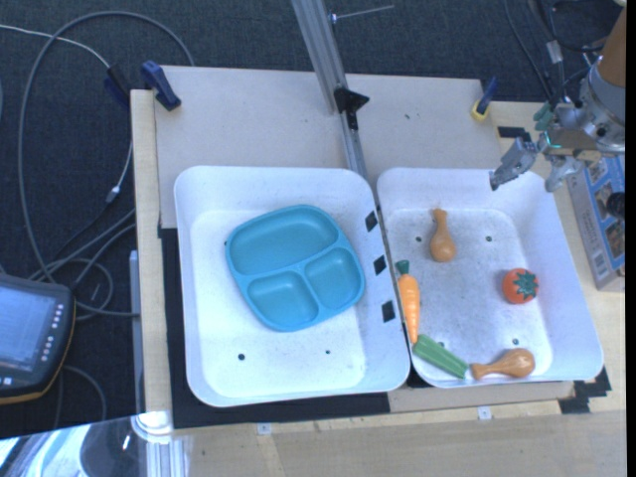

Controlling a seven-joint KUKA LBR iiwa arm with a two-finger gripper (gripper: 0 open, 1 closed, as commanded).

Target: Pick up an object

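Observation:
In the right bin (pixel 556 237) lie a small tan drumstick (pixel 440 237), a red tomato (pixel 519 285), an orange carrot (pixel 408 306), a green vegetable piece (pixel 439 356) and a second, larger drumstick (pixel 507 365). My gripper (pixel 530 172) hovers over the bin's back right corner, above and behind the tomato. It stands open, the two fingers (pixel 505 171) spread apart with nothing between them. It touches none of the objects.
A blue divided plate (pixel 293 266) sits in the left bin (pixel 199 296). A metal pole (pixel 318 38) slants down to the ridge between the two bins. Clamps sit on the bench's back corners, and cables and a tablet lie off the bench to the left.

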